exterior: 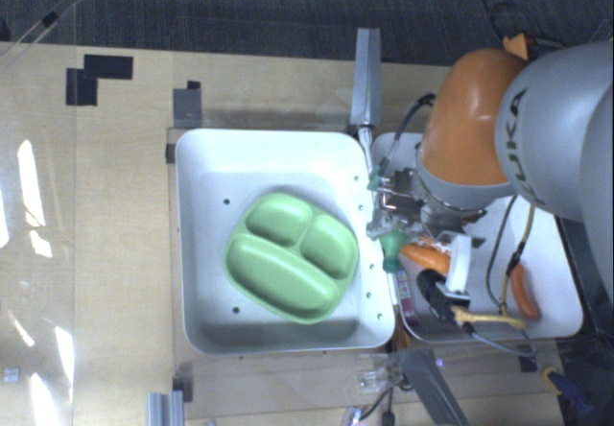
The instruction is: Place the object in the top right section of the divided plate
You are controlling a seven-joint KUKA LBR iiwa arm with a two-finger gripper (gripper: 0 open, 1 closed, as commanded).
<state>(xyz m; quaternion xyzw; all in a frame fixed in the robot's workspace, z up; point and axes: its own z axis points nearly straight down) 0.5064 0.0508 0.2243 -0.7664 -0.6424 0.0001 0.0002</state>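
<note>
**Status: object not yet delivered; plate sections unoccupied**

I read the divided plate point(292, 256) as lying in the left bin point(201, 319), rotated so its sections sit at a slant. It is green, with one long section on the near-left side and two smaller sections on the far-right side. All three sections look bare, so I judge the placement step as not done.

The arm point(537, 127) reaches in from the right and hangs over the right bin point(561, 314), close to the wall shared by the two bins. The pincer point(389, 223) sits low beside that wall. I cannot tell how its fingers stand, nor whether anything is between them.

Candidate objects lie in the right bin: an orange carrot-like piece point(425, 256) with a green tip just below the wrist, and a second orange item point(523, 292) farther right. I cannot tell which one is the task's object.

Remaining, in my judgement: secure the object, carry it left across the shared wall, and release it over the top right section.
</note>
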